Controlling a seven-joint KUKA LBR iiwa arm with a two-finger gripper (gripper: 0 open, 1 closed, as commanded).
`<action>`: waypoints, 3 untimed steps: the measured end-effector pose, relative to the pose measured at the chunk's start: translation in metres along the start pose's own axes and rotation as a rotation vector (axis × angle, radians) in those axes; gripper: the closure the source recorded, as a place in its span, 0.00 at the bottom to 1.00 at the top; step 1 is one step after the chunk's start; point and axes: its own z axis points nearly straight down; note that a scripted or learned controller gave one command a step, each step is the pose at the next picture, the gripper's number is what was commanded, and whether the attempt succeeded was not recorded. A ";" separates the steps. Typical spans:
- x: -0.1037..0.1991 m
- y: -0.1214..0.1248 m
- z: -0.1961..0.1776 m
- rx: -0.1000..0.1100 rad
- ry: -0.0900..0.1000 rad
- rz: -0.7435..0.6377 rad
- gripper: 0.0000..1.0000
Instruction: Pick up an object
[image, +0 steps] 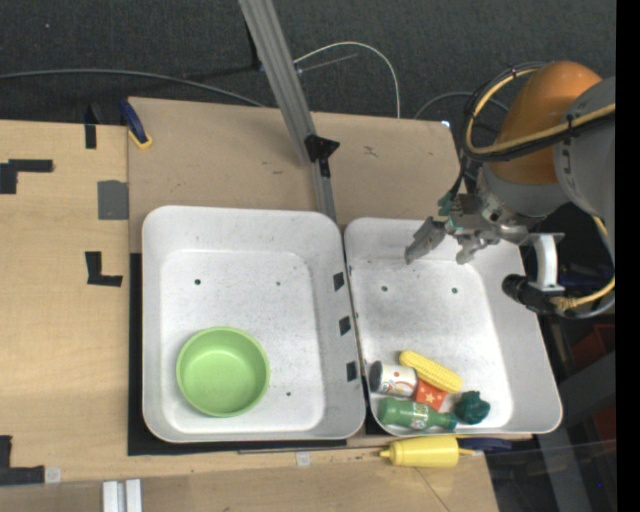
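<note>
While the gripper (442, 249) hangs over the right bin's (520, 330) far end, fingers spread wide and holding nothing, the objects cluster (428, 392) sits at that bin's near edge. Green bowl (223, 371) in left bin (160, 300).

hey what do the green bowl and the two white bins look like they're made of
The green bowl looks like moulded plastic: one even lime colour, smooth matte surface, thick rounded rim. The left bin and right bin look like thin formed plastic too: rounded corners, soft raised rims, a dull white finish flecked with dark specks. Coated metal can't be ruled out.
</note>
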 end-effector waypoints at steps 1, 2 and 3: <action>0.000 0.000 0.000 0.000 0.000 0.000 0.00; 0.007 -0.009 0.056 0.006 0.000 0.001 0.00; 0.008 -0.010 0.111 0.005 -0.001 0.001 0.00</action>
